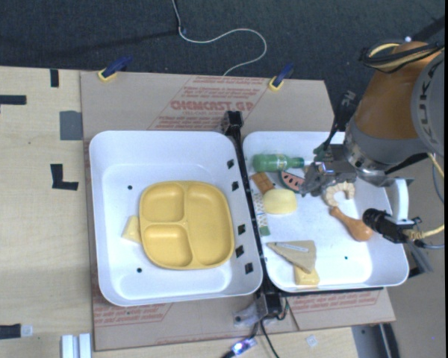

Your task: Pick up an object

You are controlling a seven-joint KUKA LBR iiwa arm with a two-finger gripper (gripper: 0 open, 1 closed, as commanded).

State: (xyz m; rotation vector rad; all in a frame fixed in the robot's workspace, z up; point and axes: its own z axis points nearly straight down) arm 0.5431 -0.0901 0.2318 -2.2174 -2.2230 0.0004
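1. The left bin (pixel 108 200) fills the centre-left of the frame and holds a yellow divided plate (pixel 187 224).
2. The right bin (pixel 388 271), centre-right, holds the candidate objects, crowded toward its upper left.
3. The arm's gripper (pixel 319 176) hangs low over the right bin's upper middle; whether its jaws are spread or closed I cannot tell.
4. Just beside it lie a green bottle (pixel 278 162), a watermelon slice (pixel 292 179) and a pale yellow lemon-like piece (pixel 281 202) (all close together).
5. Risk, as I judge it: descending into this cluster could nudge neighbours aside or pinch two pieces at once, so the grasp slips.
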